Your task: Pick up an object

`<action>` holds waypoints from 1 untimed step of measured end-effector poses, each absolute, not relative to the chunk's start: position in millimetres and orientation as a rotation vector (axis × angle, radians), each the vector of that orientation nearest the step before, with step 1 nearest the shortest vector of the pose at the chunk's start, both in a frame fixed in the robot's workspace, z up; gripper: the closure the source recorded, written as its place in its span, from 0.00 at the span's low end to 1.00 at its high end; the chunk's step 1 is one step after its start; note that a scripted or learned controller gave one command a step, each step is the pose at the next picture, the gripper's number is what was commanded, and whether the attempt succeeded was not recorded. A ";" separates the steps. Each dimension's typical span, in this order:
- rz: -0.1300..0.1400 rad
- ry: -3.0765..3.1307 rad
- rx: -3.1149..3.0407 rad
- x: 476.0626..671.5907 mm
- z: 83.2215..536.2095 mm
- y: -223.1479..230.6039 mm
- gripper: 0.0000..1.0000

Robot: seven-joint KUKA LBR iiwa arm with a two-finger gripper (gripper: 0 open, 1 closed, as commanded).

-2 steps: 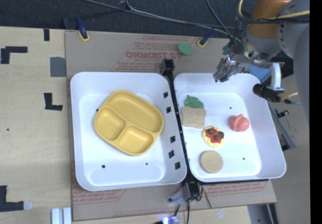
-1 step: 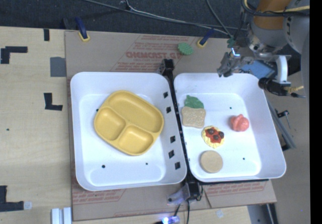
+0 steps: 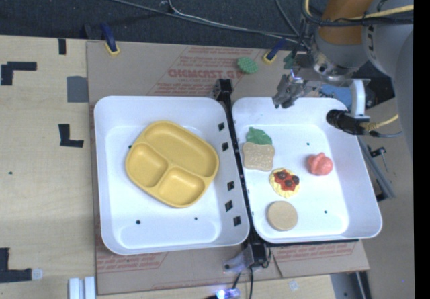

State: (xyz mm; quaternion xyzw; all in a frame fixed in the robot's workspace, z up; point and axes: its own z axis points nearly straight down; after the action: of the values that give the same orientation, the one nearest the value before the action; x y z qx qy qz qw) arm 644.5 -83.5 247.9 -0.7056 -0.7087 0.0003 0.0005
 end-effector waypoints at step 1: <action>0.003 -2.224 -2.214 621.1 232.9 -33.8 1.00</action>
State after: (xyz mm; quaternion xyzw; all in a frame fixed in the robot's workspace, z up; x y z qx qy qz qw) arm 621.1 -33.8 232.9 -0.7054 -0.7088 0.0010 0.0017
